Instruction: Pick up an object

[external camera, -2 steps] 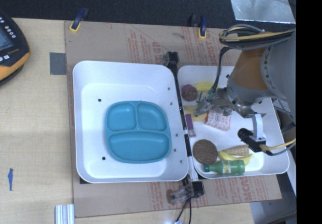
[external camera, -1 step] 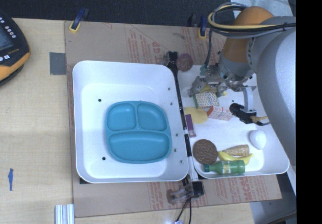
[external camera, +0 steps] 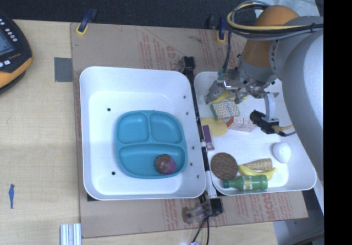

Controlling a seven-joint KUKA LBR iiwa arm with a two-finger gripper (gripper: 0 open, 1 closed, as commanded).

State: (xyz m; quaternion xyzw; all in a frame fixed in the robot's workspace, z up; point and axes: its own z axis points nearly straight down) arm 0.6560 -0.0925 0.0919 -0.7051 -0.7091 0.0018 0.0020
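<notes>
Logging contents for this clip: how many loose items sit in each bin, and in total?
Left bin: 2, blue divided plate and the round purple-brown item on it.
Right bin: 9 that I can separate, counting the brown disc, green bottle, banana and white egg.
Total: 11, though the pile under the end effector may hide more.

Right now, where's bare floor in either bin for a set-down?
Left bin: bare white all round the blue tray, widest along the far wall and left side. Right bin: crowded; gripper over the far items, cookie, banana and green bottle near. Small gap left of the white egg.
</notes>
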